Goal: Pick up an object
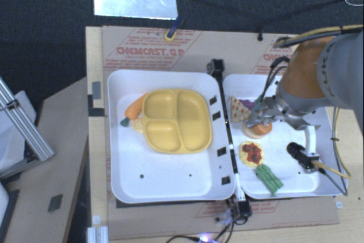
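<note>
Two white bins sit side by side on the desk [96,54]. Far to the pincer's left, in the left bin [122,179], an orange carrot [135,106] lies touching the edge of a yellow divided plate [173,120]. Just left of the pincer, in the right bin [287,185], a pizza slice [240,107] leans by the divider. The pincer [259,118] hovers right over a round orange piece [257,130], the likeliest thing to pick; whether it is clenched, released or grasping I cannot tell, since the wrist and cables cover its tips. Below it lie a small red-topped round [251,152] and a green pod [269,177]. The risk is that the pincer glances off the round piece, or nudges the neighbouring pizza slice, because the items crowd close. The arm's upper part is cut off at the right.
</note>
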